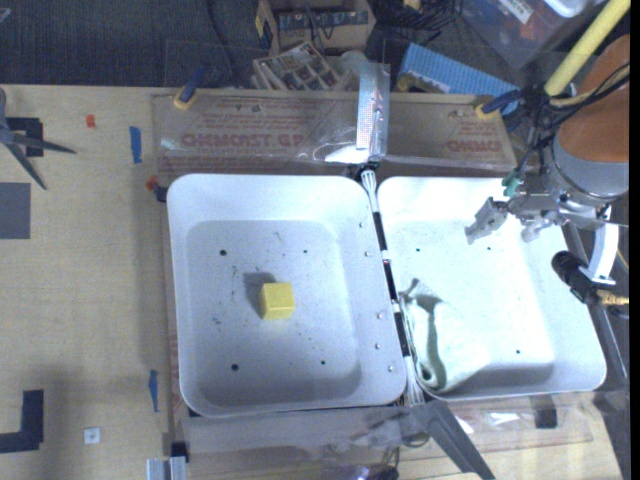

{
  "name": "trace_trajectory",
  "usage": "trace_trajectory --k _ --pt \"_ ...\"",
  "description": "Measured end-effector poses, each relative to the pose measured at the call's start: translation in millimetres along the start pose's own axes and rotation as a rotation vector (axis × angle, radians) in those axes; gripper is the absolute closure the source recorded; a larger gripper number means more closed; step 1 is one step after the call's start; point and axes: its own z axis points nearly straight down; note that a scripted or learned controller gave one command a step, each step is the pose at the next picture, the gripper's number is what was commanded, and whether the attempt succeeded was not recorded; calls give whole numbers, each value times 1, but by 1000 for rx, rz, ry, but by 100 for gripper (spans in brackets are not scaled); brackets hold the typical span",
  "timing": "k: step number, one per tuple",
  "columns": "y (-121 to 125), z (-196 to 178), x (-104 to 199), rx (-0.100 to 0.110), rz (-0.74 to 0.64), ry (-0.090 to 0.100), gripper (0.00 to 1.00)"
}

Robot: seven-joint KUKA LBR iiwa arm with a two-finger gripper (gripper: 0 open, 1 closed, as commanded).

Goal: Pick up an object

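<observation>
While the worktop sits still, two white bins lie side by side on it. Start at the left bin: one small yellow block rests on its floor, a bit left of the middle, all by itself. That block is the thing to pick up, I think. Next comes the right bin. One bent, greenish-grey floppy thing lies in it near the wall the two bins share. Up at the right, the pincer hangs over the back part of the right bin on the one grey arm. Its fingers look spread apart, and nothing is between them. The block is well apart from the pincer, across the middle wall. What could go wrong? The pincer may come down a little off and knock the block away. The block is small, so it could slip out when the fingers squeeze. If the pincer goes for the floppy thing, it could sag and slide free.
</observation>
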Motion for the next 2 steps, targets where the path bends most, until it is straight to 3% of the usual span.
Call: trace_trajectory --k 1,2 --pt "77 113 -26 -5 -14 -2 0" --pt "79 102 -26 -10 -17 -5 100"
